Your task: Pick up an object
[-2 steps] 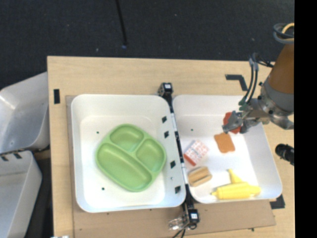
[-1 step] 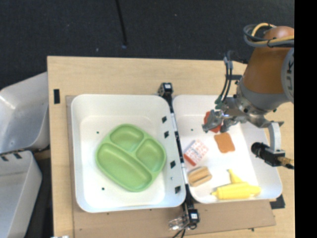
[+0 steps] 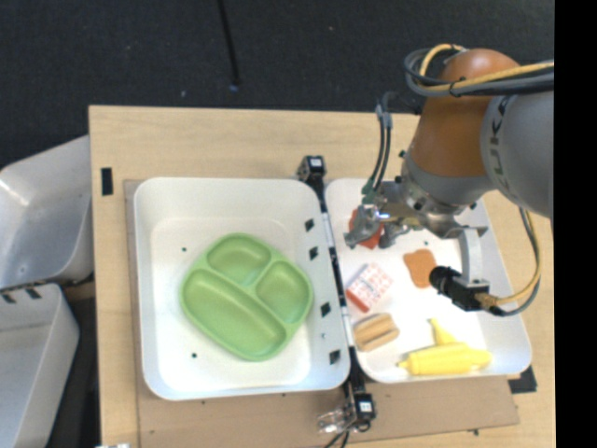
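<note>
My gripper hangs over the upper left corner of the right bin, low and close to its floor. A small red object lies right at the gripper's tip, partly hidden by it, and I cannot tell whether it is held. Other loose objects in this bin are a red-and-white checkered packet, an orange-brown flat piece, a tan hot-dog bun and a yellow corn-like toy.
The left bin holds a green divided plate. A black divider with clips runs between the bins. The arm's grey body, orange band and cables cover the right bin's upper part.
</note>
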Motion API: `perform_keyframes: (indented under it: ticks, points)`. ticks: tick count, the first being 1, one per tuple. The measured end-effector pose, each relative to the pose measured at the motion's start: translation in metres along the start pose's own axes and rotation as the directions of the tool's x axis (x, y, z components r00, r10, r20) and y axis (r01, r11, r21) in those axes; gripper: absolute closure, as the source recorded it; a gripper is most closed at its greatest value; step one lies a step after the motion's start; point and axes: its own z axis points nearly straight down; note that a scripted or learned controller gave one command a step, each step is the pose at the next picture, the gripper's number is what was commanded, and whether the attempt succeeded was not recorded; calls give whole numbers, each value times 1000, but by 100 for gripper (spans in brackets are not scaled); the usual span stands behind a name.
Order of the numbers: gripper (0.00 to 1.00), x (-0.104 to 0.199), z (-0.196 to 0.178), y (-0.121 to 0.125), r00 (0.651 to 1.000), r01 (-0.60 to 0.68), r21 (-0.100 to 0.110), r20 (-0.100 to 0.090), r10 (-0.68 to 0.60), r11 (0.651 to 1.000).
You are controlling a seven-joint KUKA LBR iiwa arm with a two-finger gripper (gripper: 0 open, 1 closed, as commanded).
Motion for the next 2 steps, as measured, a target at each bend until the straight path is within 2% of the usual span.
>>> perform_keyframes:
  ticks: [1,2]
  points:
    - [100,47,-1,18,1000,1,-3,0,-1,1000]
    - [100,108,-1,31,1000,2,-3,-1,-2,1000]
